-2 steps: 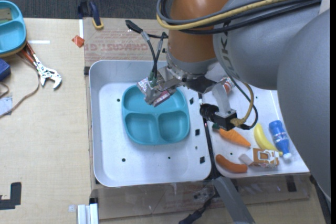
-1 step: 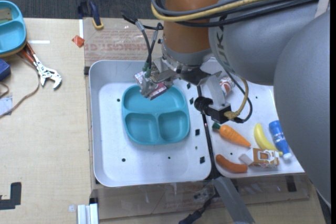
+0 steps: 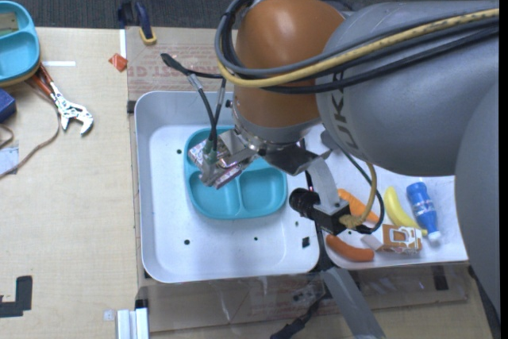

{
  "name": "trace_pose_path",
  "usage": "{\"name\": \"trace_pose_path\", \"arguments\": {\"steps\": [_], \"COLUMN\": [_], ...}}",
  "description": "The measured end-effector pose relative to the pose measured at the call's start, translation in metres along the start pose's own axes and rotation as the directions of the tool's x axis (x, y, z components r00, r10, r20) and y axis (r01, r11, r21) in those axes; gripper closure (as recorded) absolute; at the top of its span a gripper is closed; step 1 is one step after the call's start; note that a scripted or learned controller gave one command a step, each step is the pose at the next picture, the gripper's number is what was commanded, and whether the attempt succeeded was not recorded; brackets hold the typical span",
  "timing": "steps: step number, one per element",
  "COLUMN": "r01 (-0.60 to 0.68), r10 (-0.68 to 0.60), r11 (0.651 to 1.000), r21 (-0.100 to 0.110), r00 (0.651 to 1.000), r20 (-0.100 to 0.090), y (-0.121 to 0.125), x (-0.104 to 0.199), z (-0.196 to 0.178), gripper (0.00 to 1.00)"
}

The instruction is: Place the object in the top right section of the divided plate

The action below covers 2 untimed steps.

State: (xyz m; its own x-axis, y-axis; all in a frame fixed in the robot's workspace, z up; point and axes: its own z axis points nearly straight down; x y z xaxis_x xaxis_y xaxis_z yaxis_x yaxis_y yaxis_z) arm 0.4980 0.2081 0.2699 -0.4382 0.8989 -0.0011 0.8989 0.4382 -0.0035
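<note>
my gripper [image 3: 216, 167] hangs over the blue divided plate [image 3: 254, 198]; grip state i cannot tell. a shiny object [image 3: 230, 164] sits there. releasing off-target risks the wrong section.

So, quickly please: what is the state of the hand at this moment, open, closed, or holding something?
Hand: over the blue divided plate, among cables; whether it is open, closed or holding anything cannot be told.

A blue divided plate [image 3: 238, 194] lies flat in a white bin; a crinkled silvery object [image 3: 223, 167] rests on it.
</note>
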Motion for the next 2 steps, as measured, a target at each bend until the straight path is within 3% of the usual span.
{"name": "trace_pose_path", "arguments": {"steps": [2], "r01": [0.341], "r10": [-0.341], "r11": [0.94], "r21": [-0.002], "r00": [0.94], "r20": [0.002], "y": [0.077], "x": [-0.122], "z": [0.049], "gripper": [1.0]}}
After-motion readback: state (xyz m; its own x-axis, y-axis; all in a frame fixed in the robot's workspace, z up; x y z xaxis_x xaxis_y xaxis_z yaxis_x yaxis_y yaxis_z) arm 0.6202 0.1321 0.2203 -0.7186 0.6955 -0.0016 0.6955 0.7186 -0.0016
